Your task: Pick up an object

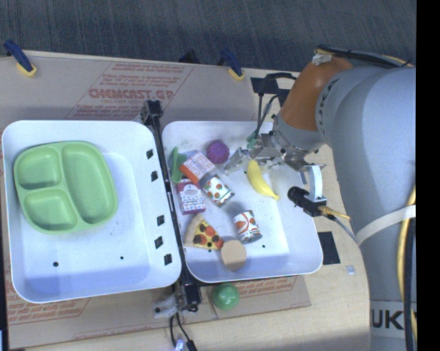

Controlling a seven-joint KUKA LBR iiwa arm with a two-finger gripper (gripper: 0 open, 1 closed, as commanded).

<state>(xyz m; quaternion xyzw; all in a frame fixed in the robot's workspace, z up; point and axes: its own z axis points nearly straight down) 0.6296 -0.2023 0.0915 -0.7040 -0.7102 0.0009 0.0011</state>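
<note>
Hovering over the right white plastic bin [302, 248]: two-finger metal gripper [251, 154], finger spread impossible to tell, curved yellow plastic banana [261, 180] lying just below-right of it.

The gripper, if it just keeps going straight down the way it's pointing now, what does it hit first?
Probably the banana. The gripper hangs over the right bin just above the banana's upper end, with the purple ball off to the side. Depth is hard to judge from this slanted view.

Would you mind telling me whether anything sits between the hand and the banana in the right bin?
Nothing visible does: the hand sits right above the banana at its upper end, and the purple ball lies off to the side.
</note>
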